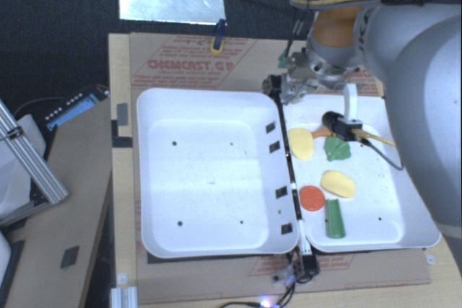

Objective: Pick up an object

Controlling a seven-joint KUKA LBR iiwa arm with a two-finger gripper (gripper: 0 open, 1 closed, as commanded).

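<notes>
gripper [289,90]: hung over the far-left corner of the right bin [379,216], close to the wall shared with the left bin [209,177]
gripper state: couldn't tell, the wrist hid it; nothing seen held
nearest object: yellow oval [302,143], on the right bin floor just beside the shared wall
key relation: the oval lay toward the view's near edge from the gripper, nearly in line with it along the shared wall, apart and not touching
oval axis: long axis ran roughly along that wall, far to near
neighbours: orange piece [320,132] and green leaf [336,149] just right of the oval; yellow lump [338,184], red disc [312,198] and green stick [334,218] further toward the near edge
arm: single arm, so no choice of side
judgement: pick not yet made; the likely next move was a short shift toward the near edge, then a descent, closing across the oval's short width
</notes>
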